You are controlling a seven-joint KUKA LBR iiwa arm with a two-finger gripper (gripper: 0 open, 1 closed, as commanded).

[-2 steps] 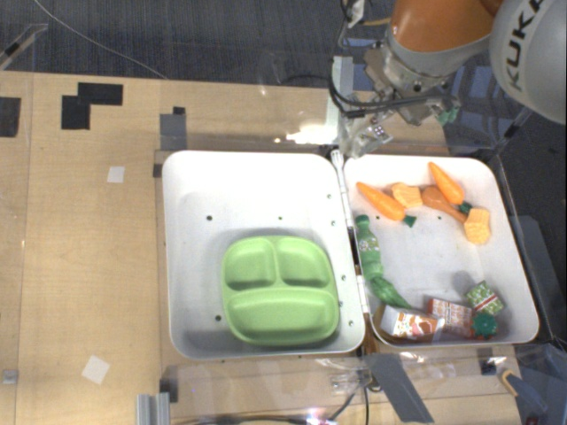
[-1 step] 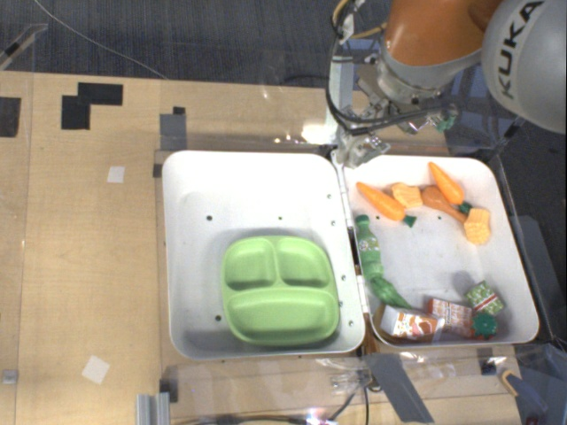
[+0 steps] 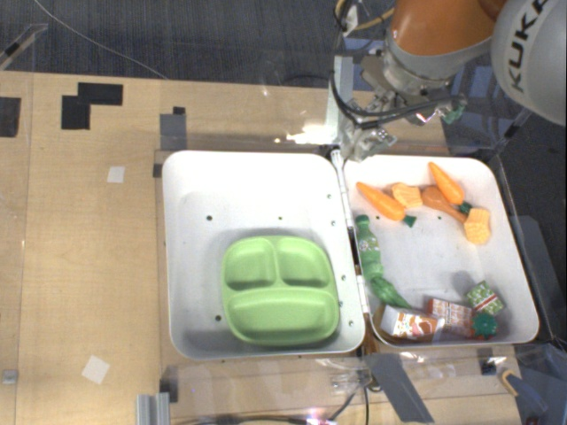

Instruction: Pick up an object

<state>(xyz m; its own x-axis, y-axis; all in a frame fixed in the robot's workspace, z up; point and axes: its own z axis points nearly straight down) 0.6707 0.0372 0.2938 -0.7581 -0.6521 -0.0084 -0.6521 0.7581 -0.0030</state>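
My gripper (image 3: 353,142) hangs over the far rim where the two bins meet, below the orange wrist band (image 3: 441,11). It sits above and left of the toy food in the right bin (image 3: 509,237), with nothing seen in its grasp. Nearest to it is an orange carrot (image 3: 381,202), with a second carrot (image 3: 446,182) and orange pieces (image 3: 407,193) (image 3: 478,226) further right. Green vegetable pieces (image 3: 368,251) lie along the right bin's left wall. Small cartons (image 3: 412,324) (image 3: 485,297) rest at its near edge.
A green divided plate (image 3: 279,290) lies in the near half of the left bin (image 3: 204,193). Cables loop beside the wrist at the top. Black squares (image 3: 89,103) mark the wooden bench at the far left.
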